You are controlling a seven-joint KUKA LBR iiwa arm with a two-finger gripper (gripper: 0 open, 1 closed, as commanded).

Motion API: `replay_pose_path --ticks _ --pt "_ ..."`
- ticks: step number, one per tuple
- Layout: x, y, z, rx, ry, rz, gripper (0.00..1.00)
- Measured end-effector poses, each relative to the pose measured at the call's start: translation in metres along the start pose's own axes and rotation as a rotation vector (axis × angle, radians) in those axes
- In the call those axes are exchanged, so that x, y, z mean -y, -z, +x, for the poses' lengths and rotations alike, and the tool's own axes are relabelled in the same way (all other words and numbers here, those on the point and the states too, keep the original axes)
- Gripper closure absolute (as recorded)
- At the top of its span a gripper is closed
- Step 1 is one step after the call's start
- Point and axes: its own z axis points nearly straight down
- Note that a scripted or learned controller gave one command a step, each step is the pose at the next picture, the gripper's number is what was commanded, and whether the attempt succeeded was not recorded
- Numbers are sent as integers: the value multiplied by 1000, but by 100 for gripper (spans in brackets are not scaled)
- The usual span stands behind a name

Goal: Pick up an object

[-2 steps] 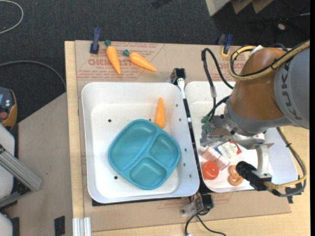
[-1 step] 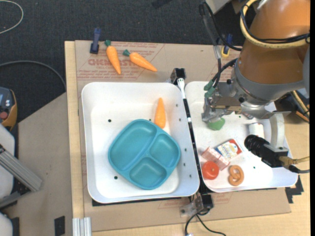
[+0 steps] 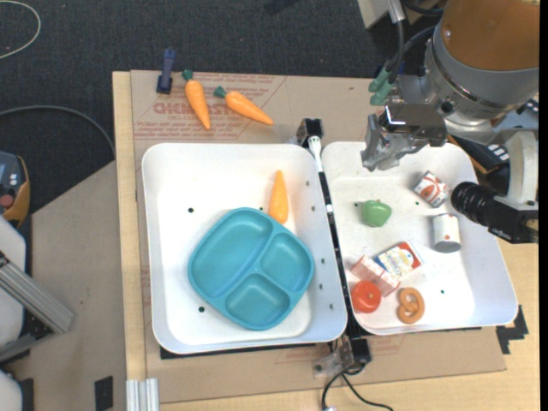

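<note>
Tool (image 3: 381, 154): you see it above right bin (image 3: 492, 311) | grip state: cannot tell | green object (image 3: 374, 212) just below, apart

Bins (image 3: 163, 229) white; left bin holds a turquoise divided plate (image 3: 250, 268) and an orange carrot (image 3: 278, 197). Right bin: green pepper-like toy (image 3: 375, 212), red tomato (image 3: 366, 296), brown-orange pretzel (image 3: 410, 305), grey can (image 3: 444, 231), and a carton (image 3: 390, 265) printed white, red and blue. Bench board (image 3: 128, 144) tan with faded red lettering, carrying two orange carrots (image 3: 198, 103) with green tops; arm (image 3: 488, 32) grey with orange band.
</note>
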Motion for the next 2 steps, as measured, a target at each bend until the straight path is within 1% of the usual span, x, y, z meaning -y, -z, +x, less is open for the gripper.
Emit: replay_pose_path --ticks 1,2 --pt "5 -134 34 7 -2 31 100" --pt "8 -283 5 7 -10 32 100"
